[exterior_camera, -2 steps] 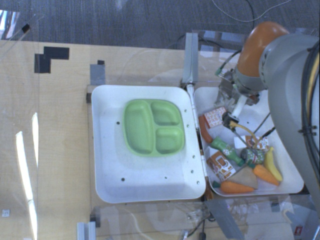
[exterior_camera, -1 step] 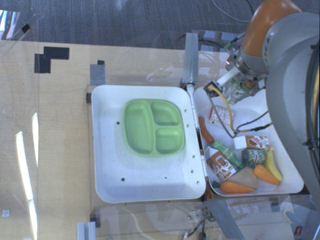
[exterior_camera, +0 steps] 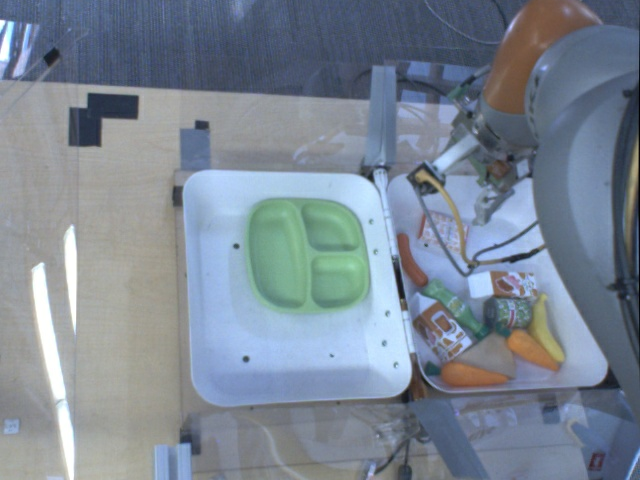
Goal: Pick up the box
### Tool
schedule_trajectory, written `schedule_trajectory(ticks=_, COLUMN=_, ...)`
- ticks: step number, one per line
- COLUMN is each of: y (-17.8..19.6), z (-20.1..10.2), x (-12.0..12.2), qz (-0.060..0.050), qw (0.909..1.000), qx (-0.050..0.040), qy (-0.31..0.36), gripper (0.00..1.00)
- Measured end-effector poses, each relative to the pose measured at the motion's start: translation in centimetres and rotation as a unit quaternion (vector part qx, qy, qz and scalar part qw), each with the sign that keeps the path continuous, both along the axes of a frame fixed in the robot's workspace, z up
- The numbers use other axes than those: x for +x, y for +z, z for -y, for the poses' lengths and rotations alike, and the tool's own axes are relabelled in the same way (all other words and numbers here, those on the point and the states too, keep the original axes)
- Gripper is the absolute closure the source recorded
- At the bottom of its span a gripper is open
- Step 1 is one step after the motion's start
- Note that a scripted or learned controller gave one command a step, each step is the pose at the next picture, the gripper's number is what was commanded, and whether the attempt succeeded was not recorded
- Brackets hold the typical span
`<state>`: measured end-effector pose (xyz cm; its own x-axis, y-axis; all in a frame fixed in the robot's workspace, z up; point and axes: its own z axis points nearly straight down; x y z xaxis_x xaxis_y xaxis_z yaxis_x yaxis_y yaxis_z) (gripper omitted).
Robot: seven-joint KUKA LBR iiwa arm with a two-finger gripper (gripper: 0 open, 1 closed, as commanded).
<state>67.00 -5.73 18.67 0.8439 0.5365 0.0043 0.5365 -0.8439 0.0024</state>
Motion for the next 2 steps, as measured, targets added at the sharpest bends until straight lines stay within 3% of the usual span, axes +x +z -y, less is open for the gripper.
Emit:
schedule_trajectory(ticks=1, y=-0.1, z=0.4, x=-1.7, qz=-0.001, qw=0.9998, qx=-0.0001, qy=-0.021, gripper=0.0)
schedule_trajectory(ticks=2, y=-9.1, z=3.9, x=-0.9, qz=-0.001, qw=0.9982, qx=0.0003, qy=-0.059, gripper=0.0)
